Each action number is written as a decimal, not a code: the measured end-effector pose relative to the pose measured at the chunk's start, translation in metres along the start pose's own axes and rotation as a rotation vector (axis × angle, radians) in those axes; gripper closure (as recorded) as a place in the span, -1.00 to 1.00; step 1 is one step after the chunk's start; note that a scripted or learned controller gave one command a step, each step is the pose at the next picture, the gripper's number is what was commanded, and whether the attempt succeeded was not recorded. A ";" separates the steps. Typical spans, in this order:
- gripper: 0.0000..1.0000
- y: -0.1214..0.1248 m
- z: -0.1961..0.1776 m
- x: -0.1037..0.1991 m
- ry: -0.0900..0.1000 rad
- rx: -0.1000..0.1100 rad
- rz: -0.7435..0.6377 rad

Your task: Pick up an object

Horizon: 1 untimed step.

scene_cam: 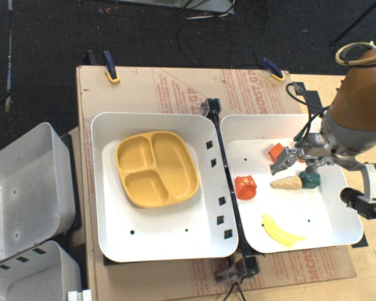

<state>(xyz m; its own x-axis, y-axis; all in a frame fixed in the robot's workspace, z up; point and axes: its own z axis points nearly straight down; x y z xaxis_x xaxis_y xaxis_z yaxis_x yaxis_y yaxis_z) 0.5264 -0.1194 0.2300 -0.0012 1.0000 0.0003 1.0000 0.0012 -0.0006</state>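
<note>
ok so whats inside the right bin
In the right bin: a yellow banana, a red piece, a tan cone-like piece, an orange block and a green piece. The tool hangs over them, covering part of the bin floor.
</note>
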 end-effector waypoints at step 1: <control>-1.00 0.004 0.045 0.002 0.000 0.004 0.002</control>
<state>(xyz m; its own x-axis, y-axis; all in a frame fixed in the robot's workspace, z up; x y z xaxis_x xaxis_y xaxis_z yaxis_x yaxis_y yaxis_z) 0.5309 -0.1175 0.1854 0.0009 1.0000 0.0005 1.0000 -0.0009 -0.0043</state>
